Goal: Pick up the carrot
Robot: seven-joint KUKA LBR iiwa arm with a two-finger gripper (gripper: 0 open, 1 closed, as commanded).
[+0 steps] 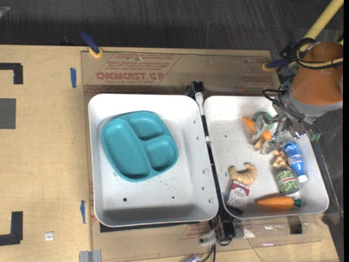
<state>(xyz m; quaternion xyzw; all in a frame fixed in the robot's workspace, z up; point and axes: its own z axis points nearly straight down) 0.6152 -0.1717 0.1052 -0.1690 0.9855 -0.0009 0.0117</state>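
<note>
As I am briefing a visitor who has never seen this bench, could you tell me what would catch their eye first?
The big teal plastic divided tray lying in the left white bin stands out most. Next comes the grey arm's orange band over the right white bin's far corner, above a cluster of small items. A bright orange carrot with a green stem lies by that bin's near edge.

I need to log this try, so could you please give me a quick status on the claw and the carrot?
Claw low in right bin, amid small clutter at its far end. Carrot lying free at near edge, well apart from claw. Can and croissant close beside carrot.
</note>
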